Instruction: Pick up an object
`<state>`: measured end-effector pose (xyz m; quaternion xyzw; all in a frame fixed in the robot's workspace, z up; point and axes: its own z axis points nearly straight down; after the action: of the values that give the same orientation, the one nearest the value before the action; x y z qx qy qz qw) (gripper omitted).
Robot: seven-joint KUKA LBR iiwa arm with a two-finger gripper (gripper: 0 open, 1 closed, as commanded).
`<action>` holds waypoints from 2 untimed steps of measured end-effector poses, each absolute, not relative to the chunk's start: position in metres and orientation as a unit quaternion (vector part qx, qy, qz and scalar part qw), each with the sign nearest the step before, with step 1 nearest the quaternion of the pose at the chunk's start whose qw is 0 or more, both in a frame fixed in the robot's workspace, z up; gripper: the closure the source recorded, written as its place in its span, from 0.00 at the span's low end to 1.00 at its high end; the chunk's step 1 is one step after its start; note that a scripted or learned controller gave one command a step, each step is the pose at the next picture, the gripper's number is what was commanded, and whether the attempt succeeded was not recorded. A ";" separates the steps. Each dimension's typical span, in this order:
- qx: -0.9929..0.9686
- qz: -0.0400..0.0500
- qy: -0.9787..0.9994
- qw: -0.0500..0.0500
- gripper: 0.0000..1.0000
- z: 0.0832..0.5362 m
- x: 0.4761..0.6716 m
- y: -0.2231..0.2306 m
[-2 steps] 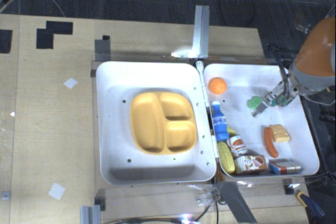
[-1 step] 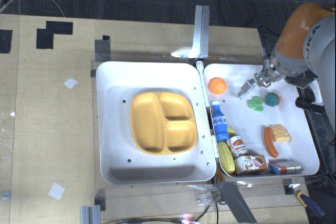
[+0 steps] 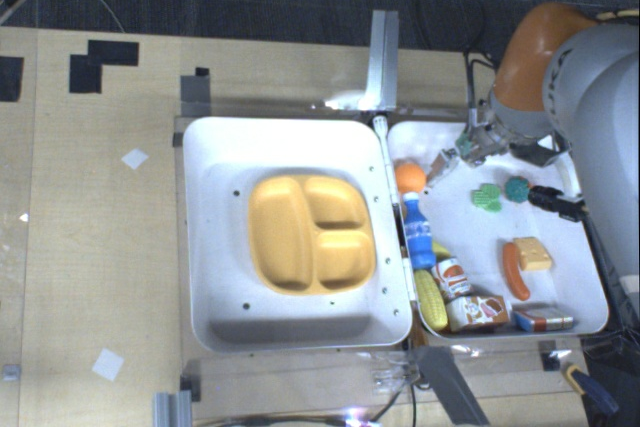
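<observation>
Gripper (image 3: 447, 162) of mine hangs low over the far-left part of the right bin (image 3: 590, 310), fingers angled down-left w/ a small gap between them and nothing in that gap, so partly open, holding zip. Working near to far: closest to the camera, along the bin's front wall, a red-and-white can (image 3: 478, 312) lies on its side, w/ a small red/blue/silver tube (image 3: 541, 320) to its right in the front-right corner. A corn cob (image 3: 430, 299) lies lengthwise by the left wall, touching the can's left end, and another small red-and-white jar (image 3: 453, 276) sits just behind the can. Mid-bin, a blue bottle (image 3: 415, 234) lies along the left wall, cap pointing away from the camera; over to the right a sausage (image 3: 514, 269) rests beside a tan block (image 3: 534, 254), prob. touching. Farther back, a green knobbly toy (image 3: 488, 198) and a teal ball (image 3: 516, 189) sit near each other, right of my fingers and apart from them. An orange ball (image 3: 409, 177) is the nearest thing to me: just left of and slightly below the fingertips, near but not touching as far as I can tell. Left bin (image 3: 210, 215) holds a yellow divided tray (image 3: 308, 232), well apart from me. Behind it all, my grey arm w/ orange band (image 3: 530, 50) comes in from the right.
</observation>
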<state>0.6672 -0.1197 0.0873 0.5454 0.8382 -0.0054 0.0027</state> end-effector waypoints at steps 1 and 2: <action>0.263 0.001 0.965 0.007 0.00 0.175 0.672 -0.107; 0.123 0.000 0.992 0.005 0.00 0.098 0.662 -0.156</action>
<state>0.6618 -0.1555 0.0980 0.1225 0.9925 -0.0003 0.0052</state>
